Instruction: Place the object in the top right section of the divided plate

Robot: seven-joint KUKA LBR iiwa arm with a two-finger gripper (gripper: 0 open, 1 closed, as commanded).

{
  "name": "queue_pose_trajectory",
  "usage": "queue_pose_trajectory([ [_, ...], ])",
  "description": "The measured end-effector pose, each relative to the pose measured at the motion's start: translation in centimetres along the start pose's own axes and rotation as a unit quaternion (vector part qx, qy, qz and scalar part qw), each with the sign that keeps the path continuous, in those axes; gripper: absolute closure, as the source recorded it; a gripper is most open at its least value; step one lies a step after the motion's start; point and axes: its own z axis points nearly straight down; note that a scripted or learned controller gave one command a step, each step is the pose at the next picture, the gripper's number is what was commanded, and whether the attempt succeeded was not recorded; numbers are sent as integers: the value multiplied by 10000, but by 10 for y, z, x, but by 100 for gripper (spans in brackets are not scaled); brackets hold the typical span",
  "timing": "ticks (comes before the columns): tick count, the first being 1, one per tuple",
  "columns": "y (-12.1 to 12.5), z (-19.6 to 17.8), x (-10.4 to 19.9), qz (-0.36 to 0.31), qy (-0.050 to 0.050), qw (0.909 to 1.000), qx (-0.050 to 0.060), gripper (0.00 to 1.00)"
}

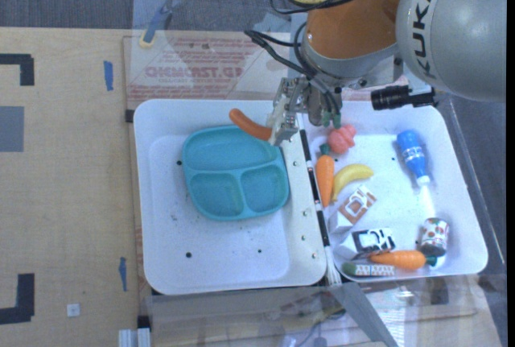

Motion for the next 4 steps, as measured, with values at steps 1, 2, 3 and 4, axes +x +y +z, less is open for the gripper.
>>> queue_pose_trajectory([
  [1, 35, -42, -8, -675, -5, 9977, -6, 100],
  [2, 33, -54, 67, -777, 18, 9970, 0, 100],
  [3, 18, -87, 25, -610, 0, 9981, -1, 100],
  [4, 8, -86, 54, -1356, 17, 9908, 0, 100],
])
